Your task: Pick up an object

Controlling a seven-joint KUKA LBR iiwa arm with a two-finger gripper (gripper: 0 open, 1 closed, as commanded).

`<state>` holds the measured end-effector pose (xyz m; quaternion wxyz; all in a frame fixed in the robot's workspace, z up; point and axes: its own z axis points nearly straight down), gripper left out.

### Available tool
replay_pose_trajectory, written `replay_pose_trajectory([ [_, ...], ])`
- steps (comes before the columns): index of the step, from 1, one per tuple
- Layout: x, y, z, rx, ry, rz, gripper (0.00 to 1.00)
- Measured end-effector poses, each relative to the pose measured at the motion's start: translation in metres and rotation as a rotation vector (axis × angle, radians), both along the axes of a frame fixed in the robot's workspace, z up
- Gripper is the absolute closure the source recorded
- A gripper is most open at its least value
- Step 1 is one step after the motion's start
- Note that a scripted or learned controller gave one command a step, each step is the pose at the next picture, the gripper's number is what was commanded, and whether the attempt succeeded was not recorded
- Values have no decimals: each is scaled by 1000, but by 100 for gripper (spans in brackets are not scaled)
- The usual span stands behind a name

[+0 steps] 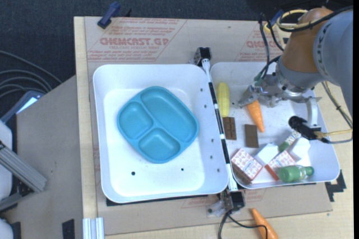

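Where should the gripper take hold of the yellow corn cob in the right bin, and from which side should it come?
Probably at the middle of the corn cob, coming from straight above. It lies flat and long beside the bin's left wall, so the fingers should close across its narrow width. The carrot lies apart on its right, leaving some room there.

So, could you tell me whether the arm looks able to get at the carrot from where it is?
Probably yes: the tool hangs right above the carrot, which lies apart from the corn.
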<state>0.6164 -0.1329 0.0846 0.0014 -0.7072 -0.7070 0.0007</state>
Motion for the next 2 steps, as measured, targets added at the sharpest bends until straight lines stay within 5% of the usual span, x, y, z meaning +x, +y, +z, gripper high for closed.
replay_pose_trajectory([
  [1, 0, 0, 10, -1, -1, 0, 100],
  [2, 3, 68, 101, 0, -5, 2, 100],
])
